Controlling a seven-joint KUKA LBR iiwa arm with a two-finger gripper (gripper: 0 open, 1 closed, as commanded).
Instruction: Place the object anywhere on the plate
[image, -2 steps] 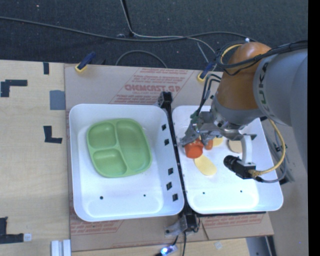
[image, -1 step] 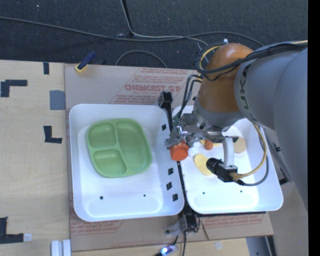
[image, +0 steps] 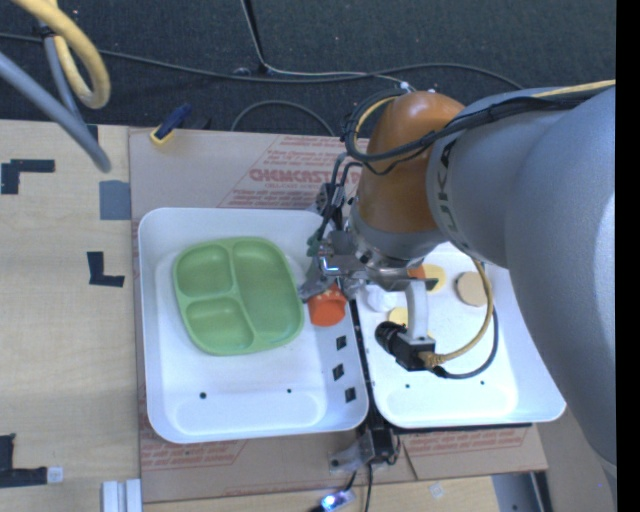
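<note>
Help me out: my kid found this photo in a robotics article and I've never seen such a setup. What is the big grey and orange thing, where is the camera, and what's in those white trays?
The big grey shape is a robot arm with an orange band; it reaches in from the picture's right. The one camera sits above the bench, looking down at a slant. At the arm's end is a gripper, a two-fingered metal hand. It sits right at an orange object, near the left bin's right edge, but I can't tell whether the fingers hold it. The left bin holds a green plate with three compartments, nothing on it yet. The right bin holds a tan round piece and other small items, partly hidden by the arm.
</note>
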